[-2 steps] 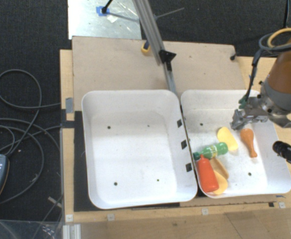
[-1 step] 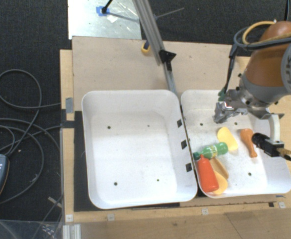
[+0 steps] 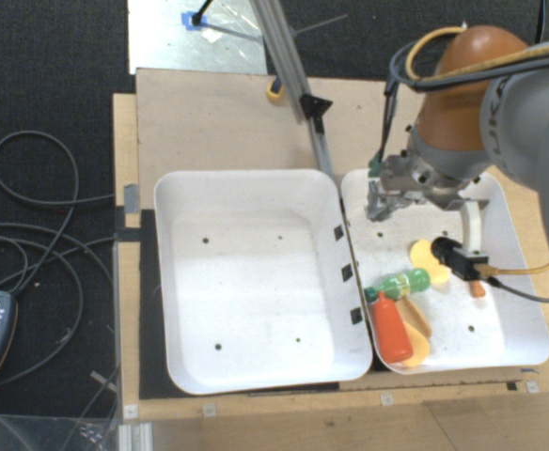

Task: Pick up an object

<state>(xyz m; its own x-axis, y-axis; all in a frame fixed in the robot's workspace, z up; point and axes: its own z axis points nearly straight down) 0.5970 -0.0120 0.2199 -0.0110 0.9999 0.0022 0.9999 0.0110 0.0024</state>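
My gripper (image 3: 380,205) hangs over the back left part of the right bin (image 3: 528,341), under the grey arm with its orange band. Below it lie several objects near the bin's front left. A yellow rounded piece (image 3: 425,256) lies closest. A green bottle (image 3: 406,283) lies on its side in front of that. A red bottle (image 3: 391,329) rests along the bin's left wall, partly on a tan flat piece (image 3: 417,323). A small orange piece (image 3: 478,289) lies to the right. Nothing is seen in the gripper.
The left bin (image 3: 173,252) stands beside the right one, sharing a divider edge (image 3: 348,271). A slanted metal pole (image 3: 289,54) crosses the back of the bench. A yellow cable (image 3: 524,271) trails from a black part (image 3: 451,255) over the right bin.
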